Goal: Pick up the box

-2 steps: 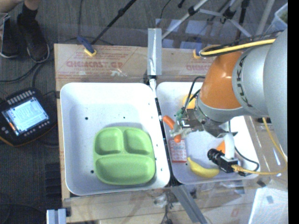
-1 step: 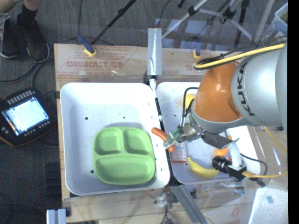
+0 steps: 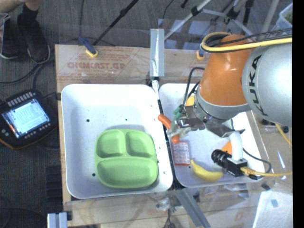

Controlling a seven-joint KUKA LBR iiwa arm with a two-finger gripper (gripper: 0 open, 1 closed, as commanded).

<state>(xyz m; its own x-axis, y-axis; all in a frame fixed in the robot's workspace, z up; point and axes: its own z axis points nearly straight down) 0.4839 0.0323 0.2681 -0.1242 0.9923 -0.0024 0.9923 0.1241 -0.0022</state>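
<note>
pincer (image 3: pixel 181 127) over right bin (image 3: pixel 209 182) | box (image 3: pixel 181 153) beside banana (image 3: pixel 206 172)

My arm (image 3: pixel 237 80) reaches over the right bin (image 3: pixel 247 127), where a small red-and-white box (image 3: pixel 181 153) lies beside a banana (image 3: pixel 206 172) and a carrot (image 3: pixel 164 121). A green divided tray (image 3: pixel 126 158) sits in the left bin (image 3: pixel 85 108).

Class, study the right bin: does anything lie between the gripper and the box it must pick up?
Nothing visible does. The gripper hangs directly over the box's upper end. A carrot lies left of the gripper, and a banana lies beside the box's lower right, neither between them.
</note>
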